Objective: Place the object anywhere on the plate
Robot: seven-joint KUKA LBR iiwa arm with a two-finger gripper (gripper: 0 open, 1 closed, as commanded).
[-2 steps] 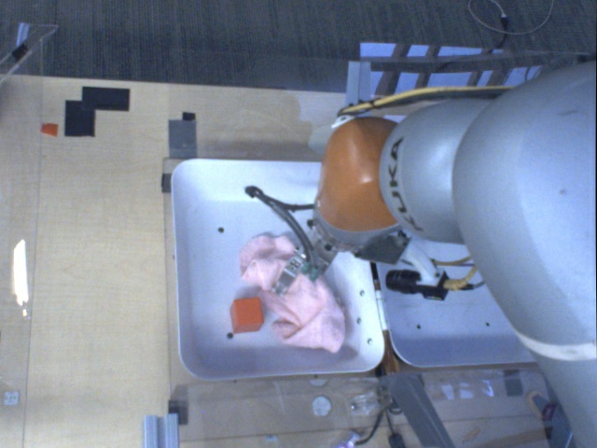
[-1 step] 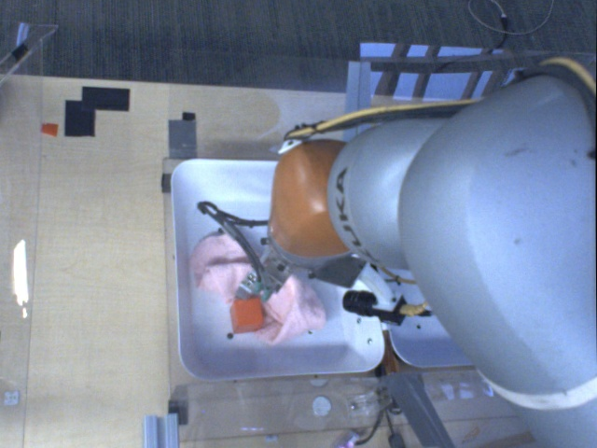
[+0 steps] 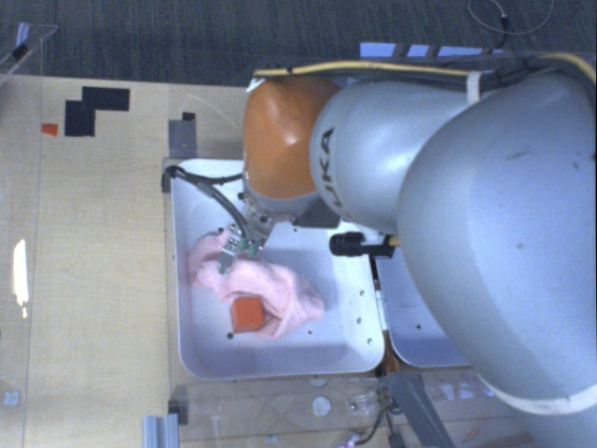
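Two shallow white bins sit side by side on the pale wooden counter [image 3: 93, 278], and the big grey arm [image 3: 485, 185] leans over them from the right, its orange band [image 3: 280, 138] hanging above the left bin [image 3: 187, 343]. The right bin [image 3: 410, 334] is mostly covered by the arm's bulk, with just a strip of its floor showing near the divider. In the left bin lies a crumpled pink cloth [image 3: 280, 292], spread from the upper left of the bin's floor down toward the middle. A small orange block [image 3: 247, 315] rests on the lower part of that cloth, in a fold of it. The pincer [image 3: 235, 247] comes down from under the orange band with a dark cable looping beside it, and its tip is at the upper left edge of the cloth, touching or just above the fabric. From where I stand I cannot tell how wide it is parted or whether it has hold of anything. The orange block lies apart from the tip, lower in the bin. Black squares [image 3: 93, 108] mark the counter at the upper left.
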